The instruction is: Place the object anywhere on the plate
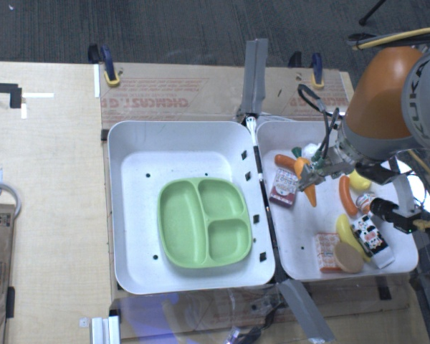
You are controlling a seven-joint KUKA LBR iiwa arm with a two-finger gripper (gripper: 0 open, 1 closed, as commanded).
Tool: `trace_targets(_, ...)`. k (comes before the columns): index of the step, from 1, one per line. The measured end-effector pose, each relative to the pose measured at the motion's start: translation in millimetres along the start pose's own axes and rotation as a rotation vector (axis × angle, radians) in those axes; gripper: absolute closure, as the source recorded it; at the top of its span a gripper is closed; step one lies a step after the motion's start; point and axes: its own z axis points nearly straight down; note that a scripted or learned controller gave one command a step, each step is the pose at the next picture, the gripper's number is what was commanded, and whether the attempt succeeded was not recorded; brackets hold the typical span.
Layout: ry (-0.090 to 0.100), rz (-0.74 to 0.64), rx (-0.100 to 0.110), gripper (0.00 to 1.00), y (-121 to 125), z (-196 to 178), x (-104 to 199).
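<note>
A light green divided plate (pixel 204 222) with three compartments lies in the left white bin (pixel 129 192). My gripper (pixel 314 172) is down in the right bin (pixel 301 253), near its back left part. It sits right over an orange carrot (pixel 310 192), whose tip sticks out just below it. A second orange-red carrot (pixel 288 162) lies just to its left, and a small pink carton (pixel 284 188) lies beside that. Whether the carrot is held is hidden by the gripper body.
The right bin also holds an orange sausage (pixel 347 195), a yellow lemon (pixel 360 182), a banana (pixel 347 231), a cow-print bottle (pixel 371 237), a flat packet (pixel 327 251) and a tan round piece (pixel 350 261). A metal divider (pixel 256 84) rises between the bins.
</note>
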Motion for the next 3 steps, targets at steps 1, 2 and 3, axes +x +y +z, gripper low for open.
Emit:
trace_targets(1, 0.001, -0.151, -0.001, 1.0, 1.2, -0.4, 78.3)
trace_targets(2, 0.0, -0.151, -0.001, 0.0, 1.1, -0.4, 78.0)
trace_targets(3, -0.001, 0.016, -0.001, 0.0, 25.5, -78.9, 43.7)
